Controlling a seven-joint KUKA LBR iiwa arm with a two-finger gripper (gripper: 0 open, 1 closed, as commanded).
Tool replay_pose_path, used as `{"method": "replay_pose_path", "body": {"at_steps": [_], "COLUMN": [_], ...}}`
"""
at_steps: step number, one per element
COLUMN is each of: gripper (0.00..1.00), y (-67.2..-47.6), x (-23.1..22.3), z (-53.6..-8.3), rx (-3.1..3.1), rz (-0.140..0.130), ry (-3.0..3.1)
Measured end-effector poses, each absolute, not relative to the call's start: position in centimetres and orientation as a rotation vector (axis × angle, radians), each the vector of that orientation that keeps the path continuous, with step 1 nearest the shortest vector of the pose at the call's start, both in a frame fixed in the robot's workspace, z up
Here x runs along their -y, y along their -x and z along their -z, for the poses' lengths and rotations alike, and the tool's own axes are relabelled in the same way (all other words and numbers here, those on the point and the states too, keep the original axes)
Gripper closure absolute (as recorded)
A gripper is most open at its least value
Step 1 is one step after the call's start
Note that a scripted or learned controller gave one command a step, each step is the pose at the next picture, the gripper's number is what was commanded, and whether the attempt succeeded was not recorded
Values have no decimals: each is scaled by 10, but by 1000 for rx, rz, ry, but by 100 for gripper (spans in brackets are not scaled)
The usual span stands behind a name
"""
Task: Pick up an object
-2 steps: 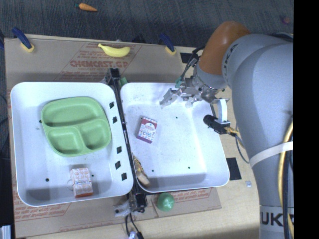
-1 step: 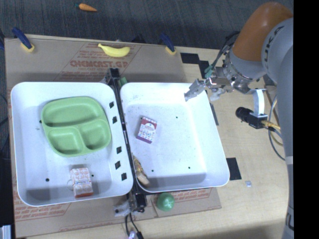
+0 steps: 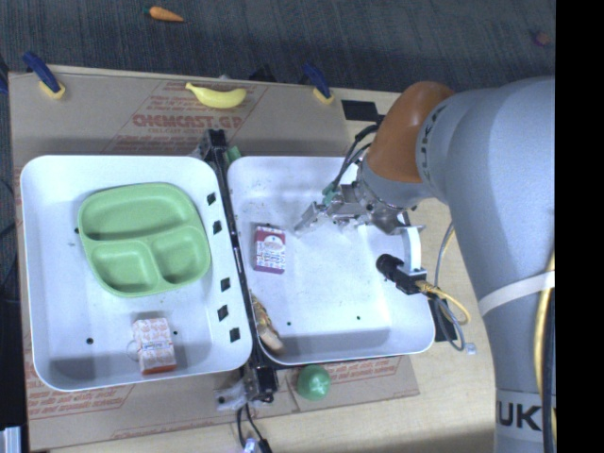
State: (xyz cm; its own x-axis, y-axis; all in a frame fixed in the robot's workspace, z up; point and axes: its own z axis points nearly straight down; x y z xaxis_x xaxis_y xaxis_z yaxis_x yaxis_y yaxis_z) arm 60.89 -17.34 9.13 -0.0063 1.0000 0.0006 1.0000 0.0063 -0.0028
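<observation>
Dark grey carpet runs along the top, with a small orange bit (image 3: 166, 13) lying on it. Below that sits a cardboard sheet (image 3: 123, 111) with red print, held down by blue clamps (image 3: 43, 74), and a banana (image 3: 216, 93) rests on the cardboard just above the bins.

Left bin (image 3: 47, 253): a green tray (image 3: 143, 238) with three sections takes up the upper middle, and a small wrapped pack (image 3: 153, 344) in white and reddish print lies near the front edge, well apart from the tray.

Right bin (image 3: 330, 338): a red carton (image 3: 270, 249) lies flat near the divider, left of center. At the bottom left corner a tan lumpy thing (image 3: 265, 328) is tucked against the wall; can't really tell what it is. A green ball (image 3: 313, 381) sits outside on the cardboard just below this bin.

Arm (image 3: 491, 177) comes in from the right, orange band over the bin's top right area. Gripper (image 3: 309, 221) points left and down into the right bin, its tip just right of the red carton but apart from it, nothing between the fingers that I can see. Can't tell whether the jaws are released or clenched, too small and cluttered with cables. A black piece (image 3: 394, 272) with a yellow wire hangs off the wrist near the bin's right wall.
</observation>
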Motion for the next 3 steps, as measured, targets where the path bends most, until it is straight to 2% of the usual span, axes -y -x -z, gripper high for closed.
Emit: {"method": "replay_pose_path", "body": {"at_steps": [1,2,3], "gripper": [100,100,0], "y": [-609,-593,-592], "x": [174,204,204], "z": [-102,-240,-239], "rx": [2230,2227,2225], "rz": [-4,0,-1], "ry": [2210,2219,2217]}}
